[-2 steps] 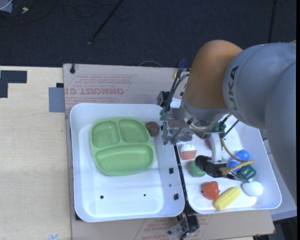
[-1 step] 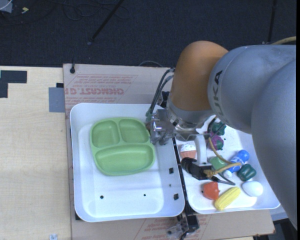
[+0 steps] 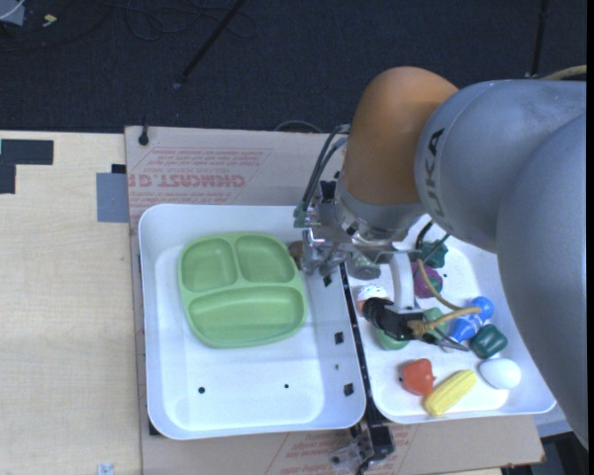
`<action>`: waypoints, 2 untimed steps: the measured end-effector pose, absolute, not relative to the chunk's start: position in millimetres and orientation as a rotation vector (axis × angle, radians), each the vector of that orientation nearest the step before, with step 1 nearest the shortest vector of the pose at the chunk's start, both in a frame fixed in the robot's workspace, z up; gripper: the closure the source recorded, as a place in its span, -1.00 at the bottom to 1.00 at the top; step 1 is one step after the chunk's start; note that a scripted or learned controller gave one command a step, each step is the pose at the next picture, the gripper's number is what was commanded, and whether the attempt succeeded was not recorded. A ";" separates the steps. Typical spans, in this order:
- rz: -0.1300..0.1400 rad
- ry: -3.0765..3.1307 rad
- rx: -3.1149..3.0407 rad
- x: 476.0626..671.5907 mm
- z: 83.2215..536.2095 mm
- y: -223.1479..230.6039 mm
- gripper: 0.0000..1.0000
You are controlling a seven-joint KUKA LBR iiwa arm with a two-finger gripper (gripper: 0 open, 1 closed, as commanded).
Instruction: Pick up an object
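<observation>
Light wood desk [image 3: 49,344], pretty bare on the left apart from a blocky black marking [image 3: 15,161] near the far edge and a grey square [image 3: 110,196] just beside the cardboard. Brown cardboard sheet [image 3: 208,171] with red print, upside down from here, lying under both bins. Left white bin [image 3: 238,414] and right white bin [image 3: 535,399] side by side, touching along the middle. Dark carpet floor [image 3: 277,47] behind, with thin cables [image 3: 213,28] trailing across.

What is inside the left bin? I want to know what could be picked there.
A green divided plate lies in the left bin, its three compartments bare. The arm covers the bin's upper right corner, so anything there is hidden.
</observation>
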State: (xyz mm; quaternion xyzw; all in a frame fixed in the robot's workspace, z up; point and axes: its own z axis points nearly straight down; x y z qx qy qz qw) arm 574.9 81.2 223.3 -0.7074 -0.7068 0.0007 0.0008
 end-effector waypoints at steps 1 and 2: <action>0.006 -2.214 -2.225 565.0 216.6 80.7 1.00; 0.006 -2.213 -2.225 563.7 217.1 80.1 1.00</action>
